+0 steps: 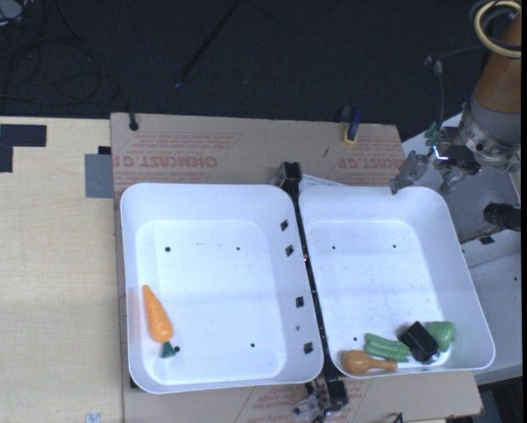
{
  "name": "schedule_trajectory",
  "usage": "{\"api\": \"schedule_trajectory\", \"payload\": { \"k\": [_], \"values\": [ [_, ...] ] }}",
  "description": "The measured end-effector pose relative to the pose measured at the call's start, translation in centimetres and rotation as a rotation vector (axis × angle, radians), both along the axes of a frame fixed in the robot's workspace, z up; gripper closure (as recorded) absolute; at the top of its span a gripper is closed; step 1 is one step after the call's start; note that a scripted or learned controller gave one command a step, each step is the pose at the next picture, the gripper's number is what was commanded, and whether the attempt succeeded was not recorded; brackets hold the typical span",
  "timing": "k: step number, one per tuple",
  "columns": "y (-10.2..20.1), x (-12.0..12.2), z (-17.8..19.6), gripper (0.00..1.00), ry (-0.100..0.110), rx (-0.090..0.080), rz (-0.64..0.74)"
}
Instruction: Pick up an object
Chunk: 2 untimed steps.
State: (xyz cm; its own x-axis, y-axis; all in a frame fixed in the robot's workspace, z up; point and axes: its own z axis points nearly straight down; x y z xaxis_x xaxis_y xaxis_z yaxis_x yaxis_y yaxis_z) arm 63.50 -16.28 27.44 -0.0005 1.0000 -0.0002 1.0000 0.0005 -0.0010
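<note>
grey jaws (pixel 422 167) hang past the right bin's (pixel 462 263) far right corner, apart or together i cannot tell, while an orange carrot (pixel 156 315) lies near-left in the left bin (pixel 127 263).

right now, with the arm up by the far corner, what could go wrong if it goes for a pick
1. The black block lies on the green items beside the pear, all touching in the right bin's near corner, so a grab may catch two or none.
2. That pile hugs the bin wall, which may block the pincer.
3. The carrot lies near the left bin's wall, farthest from the arm.
</note>
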Motion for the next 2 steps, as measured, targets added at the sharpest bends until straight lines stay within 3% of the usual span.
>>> {"api": "schedule_trajectory", "payload": {
  "k": [1,2],
  "values": [
    [9.2,-0.3,5.7,0.0,-0.005,0.003,0.009],
    [14.6,-2.2,22.6,0.0,-0.016,0.001,0.006]
  ]
}}
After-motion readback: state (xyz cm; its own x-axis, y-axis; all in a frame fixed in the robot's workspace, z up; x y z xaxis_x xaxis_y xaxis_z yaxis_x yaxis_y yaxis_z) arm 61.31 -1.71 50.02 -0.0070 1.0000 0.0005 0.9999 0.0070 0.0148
